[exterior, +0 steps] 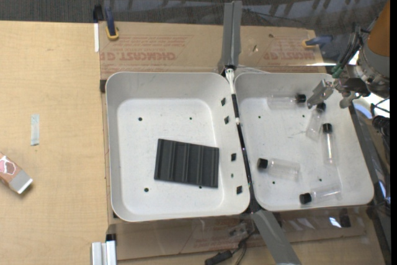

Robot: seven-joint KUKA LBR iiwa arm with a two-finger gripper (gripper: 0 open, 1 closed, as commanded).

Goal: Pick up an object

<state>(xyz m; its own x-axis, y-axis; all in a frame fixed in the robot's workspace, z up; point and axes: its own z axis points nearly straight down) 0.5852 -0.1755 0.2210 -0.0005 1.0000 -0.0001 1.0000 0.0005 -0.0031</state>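
Several clear vials with black caps lie scattered in the right bin (273, 133): one near the far wall (284, 101), one towards the right wall (327, 144), one in the middle (280, 166) and one at the near edge (322, 193). A dark ribbed rectangular plate (187, 162) lies flat in the left bin (124, 133). My gripper (333, 96) hangs over the far right corner of the right bin, just above a black-capped vial (317, 118). Its fingers (321, 94) stand apart with nothing between them.
The bins touch along a central rim with black clips (236, 121). Cardboard (161, 49) lies behind them, held by clamps (110, 29). On the wooden bench to the left lie a small grey strip (35, 130) and a red-and-white object (12, 174).
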